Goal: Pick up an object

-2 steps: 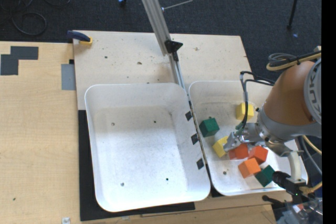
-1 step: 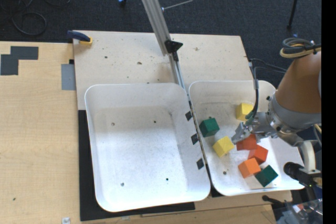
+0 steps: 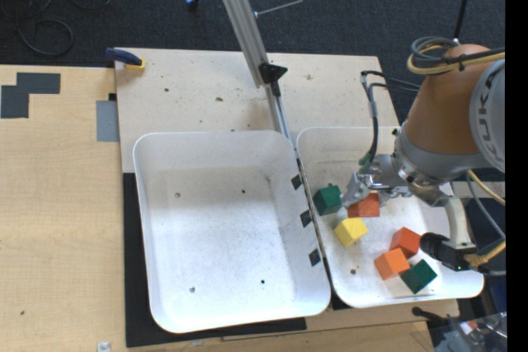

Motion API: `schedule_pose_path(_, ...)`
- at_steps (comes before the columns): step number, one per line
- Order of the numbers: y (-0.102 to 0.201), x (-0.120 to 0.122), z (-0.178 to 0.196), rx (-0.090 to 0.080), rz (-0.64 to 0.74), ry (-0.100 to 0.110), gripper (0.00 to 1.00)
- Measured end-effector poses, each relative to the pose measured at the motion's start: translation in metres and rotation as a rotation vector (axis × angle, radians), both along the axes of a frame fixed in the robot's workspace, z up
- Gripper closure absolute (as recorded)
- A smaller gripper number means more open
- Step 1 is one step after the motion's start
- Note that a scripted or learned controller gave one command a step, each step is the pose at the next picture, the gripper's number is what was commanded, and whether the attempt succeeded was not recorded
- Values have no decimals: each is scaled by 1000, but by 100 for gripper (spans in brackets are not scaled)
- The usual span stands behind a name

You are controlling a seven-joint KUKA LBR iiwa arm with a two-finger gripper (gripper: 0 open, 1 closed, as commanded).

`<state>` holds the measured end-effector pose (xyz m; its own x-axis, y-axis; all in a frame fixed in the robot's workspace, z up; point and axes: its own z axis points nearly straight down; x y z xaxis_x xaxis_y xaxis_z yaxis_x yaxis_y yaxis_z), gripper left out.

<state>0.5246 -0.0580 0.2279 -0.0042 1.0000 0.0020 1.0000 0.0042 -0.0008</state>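
While arm [image 3: 450,115] reaches into right bin [image 3: 330,144] | gripper [image 3: 363,192] over red block [image 3: 367,207], grip state unreadable | green block [image 3: 327,199], yellow block [image 3: 351,231] just beside

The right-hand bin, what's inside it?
The right-hand bin holds coloured blocks: green, red, yellow, two orange and dark green. The arm and claw cover its far right part.

Camera: single, fixed, mounted above the tabletop [image 3: 206,86]. Faces down at a slant, mid-distance. Covers both white bins [image 3: 165,177]; arm [image 3: 454,119] enters right.
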Motion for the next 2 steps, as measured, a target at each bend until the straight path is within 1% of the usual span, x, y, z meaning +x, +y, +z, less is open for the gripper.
schedule_pose_path(2, 71, 53, 7, -1, -1, 1, 100)
